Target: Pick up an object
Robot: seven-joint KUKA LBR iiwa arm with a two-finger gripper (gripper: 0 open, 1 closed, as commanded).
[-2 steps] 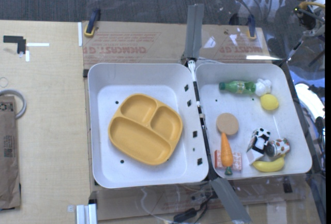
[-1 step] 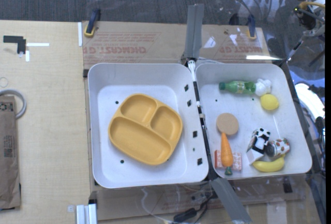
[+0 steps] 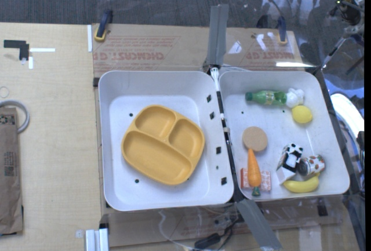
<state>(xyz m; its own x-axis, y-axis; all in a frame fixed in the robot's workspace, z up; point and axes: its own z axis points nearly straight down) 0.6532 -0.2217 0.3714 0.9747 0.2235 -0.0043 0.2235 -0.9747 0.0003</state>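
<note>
meanwhile, a yellow divided plate (image 3: 163,144) lies flat alone in the left bin (image 3: 110,128), farther from the arm's entry side, a poor candidate for pinching. the right bin (image 3: 232,122), nearer that side, offers a green bottle (image 3: 265,97), carrot (image 3: 253,167), banana (image 3: 301,185) and lemon (image 3: 302,114), mostly spaced for access. nothing is lifted; the gripper's state cannot be told.

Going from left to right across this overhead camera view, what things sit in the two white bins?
Yellow plastic divided plate in the left white bin → orange toy carrot → green plastic bottle → black-and-white toy cow → round yellow lemon, these four in the right white bin.
</note>
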